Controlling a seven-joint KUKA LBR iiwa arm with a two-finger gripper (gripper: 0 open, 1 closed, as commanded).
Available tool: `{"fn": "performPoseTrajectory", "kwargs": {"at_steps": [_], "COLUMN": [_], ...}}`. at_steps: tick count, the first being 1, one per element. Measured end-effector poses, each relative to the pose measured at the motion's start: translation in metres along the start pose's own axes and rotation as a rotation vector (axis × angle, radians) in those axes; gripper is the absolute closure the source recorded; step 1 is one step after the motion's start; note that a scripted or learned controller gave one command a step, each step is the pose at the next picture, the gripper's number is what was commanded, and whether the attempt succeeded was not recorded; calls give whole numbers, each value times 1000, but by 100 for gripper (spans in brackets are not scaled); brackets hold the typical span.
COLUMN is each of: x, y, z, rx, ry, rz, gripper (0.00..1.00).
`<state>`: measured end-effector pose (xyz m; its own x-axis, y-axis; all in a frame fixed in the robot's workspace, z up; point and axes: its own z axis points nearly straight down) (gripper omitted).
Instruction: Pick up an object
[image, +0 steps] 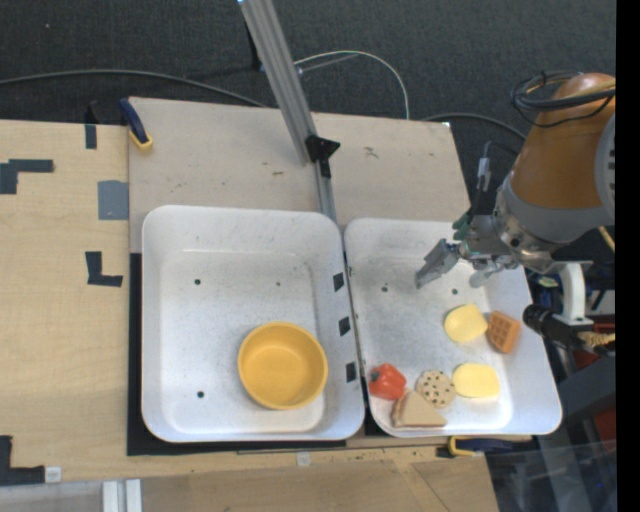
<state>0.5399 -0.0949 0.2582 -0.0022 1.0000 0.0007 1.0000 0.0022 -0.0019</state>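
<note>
The 2 white bins sit side by side: the left bin (170, 300) bears only a yellow bowl (283, 365) near its front, while the right bin (395, 260) bears the small items clustered in its near right corner. The arm (560, 150) reaches in from the right and hangs the gripper (458, 262) above the bare upper part of the right bin; its 2 fingers look spread apart with nothing between them. No single target is named, so the likely candidates are the nearest pieces: a pale yellow round piece (465, 324) just below the gripper, with a small waffle piece (503, 331) touching or just beside it. Lower down lie a second yellow round (476, 381), a tan wedge (417, 411), a speckled cookie (434, 387) and a red piece (388, 381), packed close. The main risk, as I judge it, is crowding: fingers coming down on the round piece could strike the waffle and shove both aside, or clamp 2 things at once. The rounds look low and smooth, so they may slip out, and the bin wall could block a finger.
</note>
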Motion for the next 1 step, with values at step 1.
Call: {"fn": "performPoseTrajectory", "kwargs": {"at_steps": [1], "x": [0], "y": [0], "z": [0], "rx": [0], "ry": [0], "rz": [0], "gripper": [0]}}
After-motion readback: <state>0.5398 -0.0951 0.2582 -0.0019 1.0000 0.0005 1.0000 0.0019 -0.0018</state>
